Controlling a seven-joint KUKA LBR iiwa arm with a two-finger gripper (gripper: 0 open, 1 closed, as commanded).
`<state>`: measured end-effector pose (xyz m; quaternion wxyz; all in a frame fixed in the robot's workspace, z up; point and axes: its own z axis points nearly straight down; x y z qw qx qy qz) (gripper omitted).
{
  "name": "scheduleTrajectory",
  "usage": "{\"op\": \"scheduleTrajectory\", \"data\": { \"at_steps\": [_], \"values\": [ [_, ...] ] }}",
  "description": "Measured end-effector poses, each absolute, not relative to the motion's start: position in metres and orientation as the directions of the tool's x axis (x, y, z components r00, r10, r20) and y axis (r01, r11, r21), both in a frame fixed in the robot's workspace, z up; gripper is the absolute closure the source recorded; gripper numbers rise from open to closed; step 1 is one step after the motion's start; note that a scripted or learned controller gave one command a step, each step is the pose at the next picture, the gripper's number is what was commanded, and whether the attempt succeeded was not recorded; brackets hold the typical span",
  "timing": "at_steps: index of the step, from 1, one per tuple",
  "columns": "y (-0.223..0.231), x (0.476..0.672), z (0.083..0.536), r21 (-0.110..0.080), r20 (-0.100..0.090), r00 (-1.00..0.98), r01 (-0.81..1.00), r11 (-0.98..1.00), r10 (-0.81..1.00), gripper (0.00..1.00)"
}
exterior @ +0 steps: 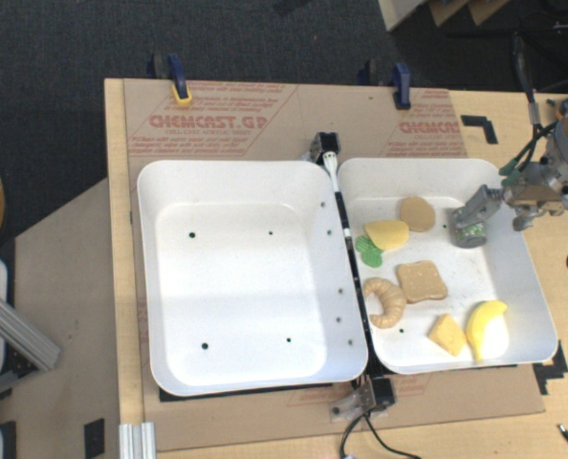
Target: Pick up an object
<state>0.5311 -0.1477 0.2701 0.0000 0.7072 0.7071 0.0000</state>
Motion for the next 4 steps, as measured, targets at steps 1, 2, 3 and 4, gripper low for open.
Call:
{"op": "scheduleTrajectory", "data": {
  "at_steps": [1, 2, 3, 4],
  "values": [
    [-0.196, 0.562, 0.151, -0.010, 0.001, 0.003, 1.000, -0.003, 1.000, 0.00],
    [-0.220, 0.636, 0.085, 0.003, 0.009, -0.003, 1.000, 0.003, 1.000, 0.00],
    [-0.217, 0.666, 0.083, -0.018, 0.018, -0.003, 1.000, 0.003, 1.000, 0.00],
    [-0.219, 0.643, 0.086, 0.002, 0.008, -0.004, 1.000, 0.004, 1.000, 0.00]
  ]
}}
